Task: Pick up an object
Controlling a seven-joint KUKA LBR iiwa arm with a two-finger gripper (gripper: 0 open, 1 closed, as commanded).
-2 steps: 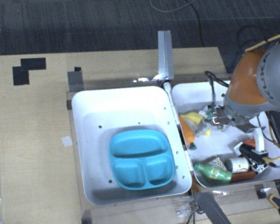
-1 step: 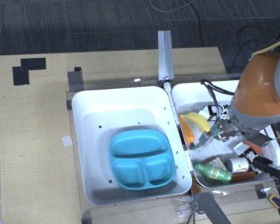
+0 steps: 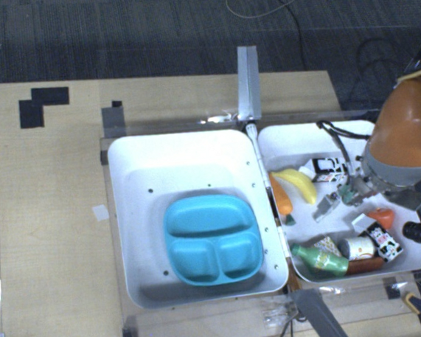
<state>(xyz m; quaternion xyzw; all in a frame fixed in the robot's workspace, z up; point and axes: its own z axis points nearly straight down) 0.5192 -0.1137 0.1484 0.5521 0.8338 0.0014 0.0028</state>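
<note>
On the left the pale wooden desk (image 3: 45,217) lies bare, apart from a few black marks near its far-left corner. Next comes the left white bin (image 3: 132,164), which holds one thing: a blue plastic tray with three compartments (image 3: 213,238), lying flat towards the bin's near-right corner.

Across the divider is the right white bin (image 3: 289,141), which carries everything that could be picked. An orange carrot-shaped toy (image 3: 281,198) lies along its left wall, and a yellow banana (image 3: 298,183) lies just beside it. A green plastic bottle (image 3: 319,259) lies on its side along the near edge. A white can (image 3: 359,247) and a black-and-white patterned box (image 3: 384,241) follow it towards the near-right corner. A small black-and-white item (image 3: 327,165) sits towards the far edge.

The gripper (image 3: 337,196) hangs over the middle of this bin, right of the banana and above the can, on the grey arm with the orange band (image 3: 411,133), which reaches in from the right. I see nothing held in it, and I cannot tell whether it is open or closed. An orange-red object (image 3: 382,218) lies close by on its right.

I judge this to be the approach step, with no object lifted yet. The banana or the orange-red object looks like the nearest candidate. The next move calls for settling squarely over one of them, descending without nudging its neighbours, then closing and lifting
</note>
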